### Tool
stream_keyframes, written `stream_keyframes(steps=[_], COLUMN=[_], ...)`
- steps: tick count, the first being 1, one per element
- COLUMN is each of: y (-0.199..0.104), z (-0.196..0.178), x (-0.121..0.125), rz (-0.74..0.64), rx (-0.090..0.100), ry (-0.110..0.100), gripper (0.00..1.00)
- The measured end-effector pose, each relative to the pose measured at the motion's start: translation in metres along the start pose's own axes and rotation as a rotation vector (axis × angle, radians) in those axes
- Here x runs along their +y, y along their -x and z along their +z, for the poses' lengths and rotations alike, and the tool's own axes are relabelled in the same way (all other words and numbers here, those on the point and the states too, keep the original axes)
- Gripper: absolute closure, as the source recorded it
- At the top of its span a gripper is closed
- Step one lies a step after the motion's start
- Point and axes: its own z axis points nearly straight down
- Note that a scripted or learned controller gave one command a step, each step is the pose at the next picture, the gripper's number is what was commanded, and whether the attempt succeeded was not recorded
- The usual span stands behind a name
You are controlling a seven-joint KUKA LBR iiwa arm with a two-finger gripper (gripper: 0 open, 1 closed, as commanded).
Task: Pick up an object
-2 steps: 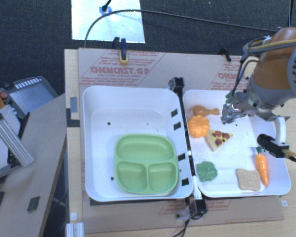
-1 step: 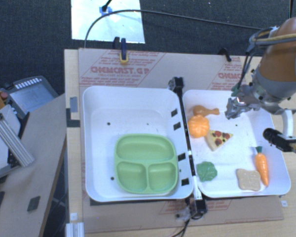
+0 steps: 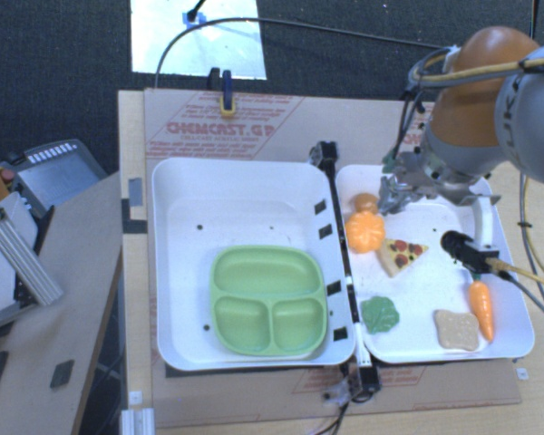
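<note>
A yellow clamp [image 3: 228,107] sits at the cardboard's [image 3: 254,127] far edge.

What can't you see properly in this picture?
All in the camera view:
1. Small brownish thing in the right bin: partly behind the orange pumpkin toy and too small to name.
2. Right bin's far corner: covered by the arm.
3. Gripper: dark and blurred, so it's unclear whether it grips anything.
4. Arm: cut off by the picture's right edge.
</note>
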Motion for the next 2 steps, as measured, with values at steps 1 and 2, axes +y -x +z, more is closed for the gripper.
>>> stream_keyframes(steps=[1, 2], y=[-0.055, -0.102], z=[0.010, 0.015], x=[0.007, 0.018], rz=[0.001, -0.001], rx=[0.000, 0.001], ry=[-0.001, -0.001], gripper=[1.00, 1.00])
